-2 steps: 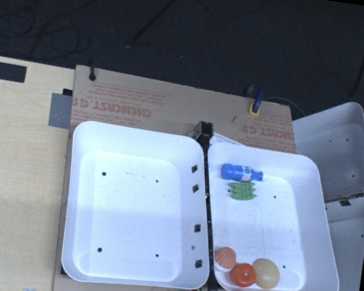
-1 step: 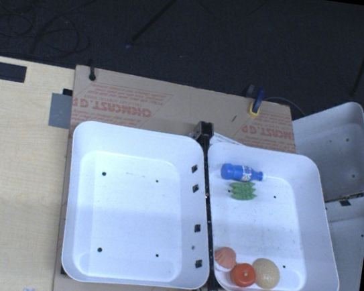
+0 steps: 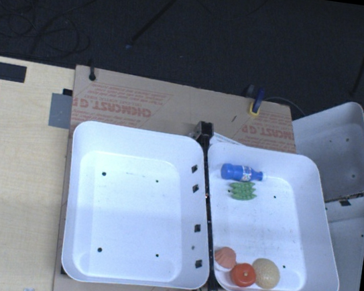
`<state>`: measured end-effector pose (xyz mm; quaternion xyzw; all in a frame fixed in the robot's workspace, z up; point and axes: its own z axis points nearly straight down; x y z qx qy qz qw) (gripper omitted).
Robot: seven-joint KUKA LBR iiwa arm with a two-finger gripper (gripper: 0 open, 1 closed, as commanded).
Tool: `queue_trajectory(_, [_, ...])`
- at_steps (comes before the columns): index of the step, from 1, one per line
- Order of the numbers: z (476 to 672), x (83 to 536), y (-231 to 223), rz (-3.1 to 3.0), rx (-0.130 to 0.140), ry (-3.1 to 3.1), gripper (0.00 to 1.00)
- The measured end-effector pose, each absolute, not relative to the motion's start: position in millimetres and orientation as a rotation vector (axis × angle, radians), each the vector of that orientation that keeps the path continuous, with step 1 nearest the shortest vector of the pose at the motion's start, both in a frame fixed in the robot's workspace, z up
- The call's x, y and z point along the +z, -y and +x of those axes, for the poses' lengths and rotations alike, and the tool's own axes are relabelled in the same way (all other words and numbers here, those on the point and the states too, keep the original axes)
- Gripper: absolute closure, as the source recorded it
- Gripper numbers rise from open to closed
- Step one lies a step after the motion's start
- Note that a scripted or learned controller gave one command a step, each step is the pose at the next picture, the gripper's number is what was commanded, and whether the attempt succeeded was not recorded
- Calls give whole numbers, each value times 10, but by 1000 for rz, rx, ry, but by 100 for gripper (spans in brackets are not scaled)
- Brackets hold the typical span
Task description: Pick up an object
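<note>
The right bin (image 3: 314, 215) holds several small objects. A blue bottle with a white cap (image 3: 240, 173) lies on its side near the bin's far left corner. Just below it rests a small green leafy piece (image 3: 243, 191). At the near edge three round things sit together: a pale pink one (image 3: 225, 256), a red tomato-like one (image 3: 242, 274) and a tan ball (image 3: 266, 273).
The left bin (image 3: 100, 149) sits beside the right one, joined by a black clamp strip (image 3: 201, 205). Both rest on a cardboard sheet (image 3: 160, 108) on a light wooden bench. A tilted white tray (image 3: 334, 147) stands at the far right.
</note>
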<state>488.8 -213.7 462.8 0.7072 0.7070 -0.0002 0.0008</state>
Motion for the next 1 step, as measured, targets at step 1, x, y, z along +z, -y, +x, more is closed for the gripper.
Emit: queue_trajectory(1, [5675, 5415, 2129, 2211, 4, -2220, 100])
